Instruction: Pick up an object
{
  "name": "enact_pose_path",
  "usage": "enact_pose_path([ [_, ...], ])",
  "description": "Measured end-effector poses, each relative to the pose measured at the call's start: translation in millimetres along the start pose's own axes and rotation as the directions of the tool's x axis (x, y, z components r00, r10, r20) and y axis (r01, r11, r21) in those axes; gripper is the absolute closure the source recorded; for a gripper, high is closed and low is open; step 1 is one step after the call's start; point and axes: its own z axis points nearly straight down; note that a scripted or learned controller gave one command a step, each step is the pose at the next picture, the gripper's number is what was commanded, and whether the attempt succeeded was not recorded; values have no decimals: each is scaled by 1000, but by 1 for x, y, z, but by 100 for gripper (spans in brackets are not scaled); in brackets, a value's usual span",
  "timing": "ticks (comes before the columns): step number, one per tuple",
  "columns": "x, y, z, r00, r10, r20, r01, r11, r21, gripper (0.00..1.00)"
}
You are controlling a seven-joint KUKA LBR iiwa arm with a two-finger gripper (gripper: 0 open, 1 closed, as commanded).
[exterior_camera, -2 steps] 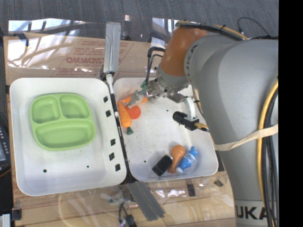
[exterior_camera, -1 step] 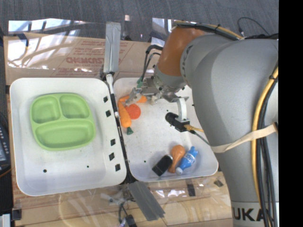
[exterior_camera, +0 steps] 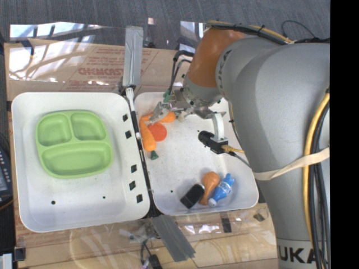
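1. The grey arm [exterior_camera: 269, 94] reaches in from the right, and its pincer [exterior_camera: 166, 108] hangs over the far left corner of the right bin [exterior_camera: 179, 167].
2. I cannot tell whether the pincer is open or closed, nor whether it has hold of anything.
3. A small orange piece [exterior_camera: 168, 117] lies just under the pincer tip; contact between them cannot be made out.
4. Just beside that piece, an orange carrot toy [exterior_camera: 148, 138] lies along the bin's left wall, its green end toward the near side.
5. A red-orange round piece [exterior_camera: 159, 131] touches the carrot toy on its right.
6. At the near side of the same bin, 3 things lie close together: a black block [exterior_camera: 192, 195], a tan drumstick-shaped toy [exterior_camera: 210, 182] and a blue bottle [exterior_camera: 222, 189].
7. The left bin [exterior_camera: 33, 195] holds a green divided plate [exterior_camera: 73, 158] with 3 compartments.
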Motion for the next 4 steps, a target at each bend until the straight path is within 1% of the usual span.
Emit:
enact_pose_path([
  [1,-8,0,14,995,96,-2,-96,995,4,0],
  [2,3,1,-22,999,32,0,-32,999,-1,0],
  [3,-58,-9,15,994,106,-2,-106,994,6,0],
  [4,-57,-3,-93,989,146,-1,-146,989,-3,0],
])
